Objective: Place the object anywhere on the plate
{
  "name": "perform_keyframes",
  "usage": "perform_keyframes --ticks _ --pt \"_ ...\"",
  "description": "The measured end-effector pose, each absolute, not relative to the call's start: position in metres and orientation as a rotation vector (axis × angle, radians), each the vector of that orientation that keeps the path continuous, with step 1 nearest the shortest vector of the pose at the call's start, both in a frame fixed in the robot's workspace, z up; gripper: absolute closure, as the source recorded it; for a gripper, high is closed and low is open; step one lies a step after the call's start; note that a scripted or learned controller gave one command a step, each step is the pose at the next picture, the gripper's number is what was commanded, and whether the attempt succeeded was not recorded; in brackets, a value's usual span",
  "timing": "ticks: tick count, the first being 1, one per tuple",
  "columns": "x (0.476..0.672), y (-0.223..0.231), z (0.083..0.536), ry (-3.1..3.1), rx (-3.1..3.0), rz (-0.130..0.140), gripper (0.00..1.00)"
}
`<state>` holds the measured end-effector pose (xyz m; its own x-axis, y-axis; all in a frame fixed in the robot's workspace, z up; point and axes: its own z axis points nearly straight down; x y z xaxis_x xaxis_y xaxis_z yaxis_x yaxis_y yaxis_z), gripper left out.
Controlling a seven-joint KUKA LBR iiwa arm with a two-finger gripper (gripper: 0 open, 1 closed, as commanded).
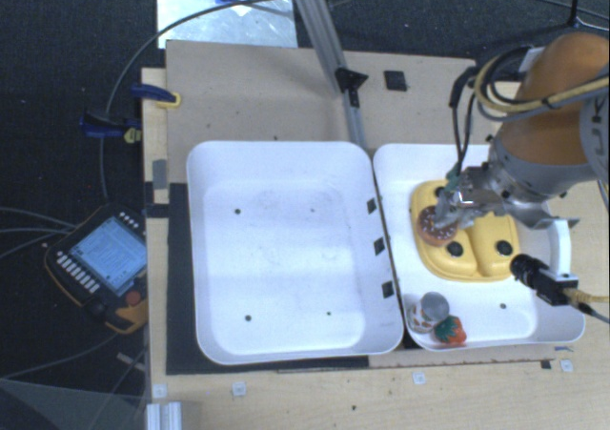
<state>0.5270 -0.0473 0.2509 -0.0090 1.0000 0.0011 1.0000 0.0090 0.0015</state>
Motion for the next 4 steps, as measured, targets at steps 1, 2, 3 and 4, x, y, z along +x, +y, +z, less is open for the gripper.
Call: perform_keyframes --ticks 1,2,3,4 --pt "0.547 0.009 0.254 2.234 2.208 0.006 1.0" --pt "0.569 0.061 0.254 2.233 2.209 0.006 1.0" --pt "0.575 0.118 0.236 2.234 2.211 0.003 1.0" --pt "0.598 0.169 0.215 2.232 2.211 0.004 1.0"
